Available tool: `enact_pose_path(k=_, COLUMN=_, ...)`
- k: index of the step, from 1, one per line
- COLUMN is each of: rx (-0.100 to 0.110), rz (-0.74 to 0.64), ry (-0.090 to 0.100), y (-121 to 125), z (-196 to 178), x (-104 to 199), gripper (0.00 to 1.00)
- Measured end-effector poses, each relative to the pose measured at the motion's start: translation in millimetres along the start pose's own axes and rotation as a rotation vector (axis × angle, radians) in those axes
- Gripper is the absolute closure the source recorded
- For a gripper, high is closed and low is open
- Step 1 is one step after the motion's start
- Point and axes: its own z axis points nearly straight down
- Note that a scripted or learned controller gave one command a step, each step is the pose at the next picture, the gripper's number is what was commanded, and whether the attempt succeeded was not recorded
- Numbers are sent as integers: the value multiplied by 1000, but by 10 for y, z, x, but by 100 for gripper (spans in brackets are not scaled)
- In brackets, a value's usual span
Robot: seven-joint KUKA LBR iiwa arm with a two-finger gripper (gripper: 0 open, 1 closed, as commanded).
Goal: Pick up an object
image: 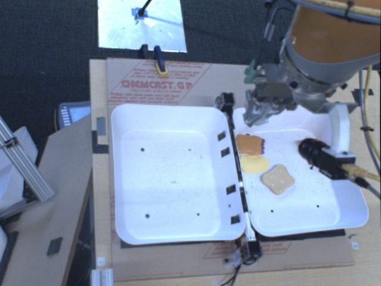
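Gripper (257, 115) fingertips were blurred against the right bin (333, 219); whether they stood apart or together, cannot tell. Arm (333, 34), cropped at top right, hung over the bin's back-left corner, just above the orange piece (249, 144), yellow disc (255, 164) and tan toast (277, 179).

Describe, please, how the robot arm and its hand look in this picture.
The arm is bulky and rounded, with a broad orange band and grey metal below it. Pale cables loop over the orange part, and thin dark cables run down the side. The hand is small, of grey metal, with a green part beside it.
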Motion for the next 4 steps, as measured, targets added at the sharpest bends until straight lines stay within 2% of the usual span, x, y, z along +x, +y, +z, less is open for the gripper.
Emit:
enact_pose_path(k=1, rx=10, rz=-3, ry=-3, y=361, z=11, x=444, gripper=100)
enact_pose_path(k=2, rx=13, rz=-6, ry=-2, y=822, z=140, x=1309, gripper=100)
enact_pose_path(k=3, rx=2, rz=4, ry=0, y=1196, z=-665, x=1254, gripper=100)
enact_pose_path(k=4, rx=10, rz=5, ry=-3, y=1451, z=-611, x=1254, gripper=100)
